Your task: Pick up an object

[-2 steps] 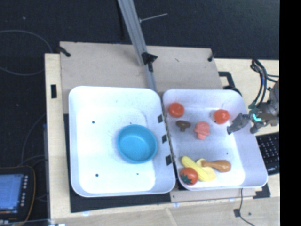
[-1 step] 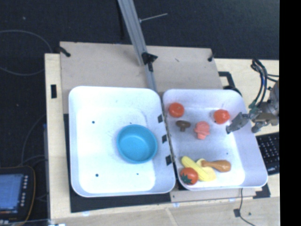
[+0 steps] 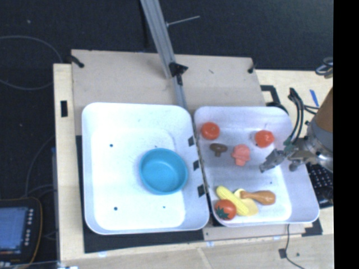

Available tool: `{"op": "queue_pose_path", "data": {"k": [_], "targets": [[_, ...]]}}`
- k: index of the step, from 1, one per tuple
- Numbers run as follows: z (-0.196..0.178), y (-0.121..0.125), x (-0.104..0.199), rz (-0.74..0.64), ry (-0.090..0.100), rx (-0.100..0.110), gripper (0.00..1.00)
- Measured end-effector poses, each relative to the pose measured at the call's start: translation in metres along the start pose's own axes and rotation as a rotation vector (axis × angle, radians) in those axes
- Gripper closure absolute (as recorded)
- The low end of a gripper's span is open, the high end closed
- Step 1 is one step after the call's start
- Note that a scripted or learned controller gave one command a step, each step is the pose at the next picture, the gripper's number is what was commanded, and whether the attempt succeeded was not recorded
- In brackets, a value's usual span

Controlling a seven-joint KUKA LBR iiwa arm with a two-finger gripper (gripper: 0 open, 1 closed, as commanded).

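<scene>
Several toy foods lie in the right bin. An orange-red ball and a small brown mushroom are at its left. A pink piece lies mid-bin and a red-orange ball sits to its right. Along the front lie a yellow corn cob, a red tomato and a tan drumstick. My gripper hangs over the right half of this bin, right of the pink piece and below the red-orange ball. It is open, with bare bin floor between its fingers.
The left bin holds a blue bowl near its middle. A grey metal rail slants down from the top to the gap between the bins. Black cables hang by the arm at the right.
</scene>
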State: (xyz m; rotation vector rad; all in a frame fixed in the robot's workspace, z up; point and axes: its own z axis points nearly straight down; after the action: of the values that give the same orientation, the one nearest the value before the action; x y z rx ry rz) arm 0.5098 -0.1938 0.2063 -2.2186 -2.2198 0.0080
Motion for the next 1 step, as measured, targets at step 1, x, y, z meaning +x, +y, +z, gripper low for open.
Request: {"op": "queue_pose_path", "data": {"k": [1], "targets": [[0.044, 0.0026, 0.0029, 0.002, 0.0, -0.003, 0.0]]}}
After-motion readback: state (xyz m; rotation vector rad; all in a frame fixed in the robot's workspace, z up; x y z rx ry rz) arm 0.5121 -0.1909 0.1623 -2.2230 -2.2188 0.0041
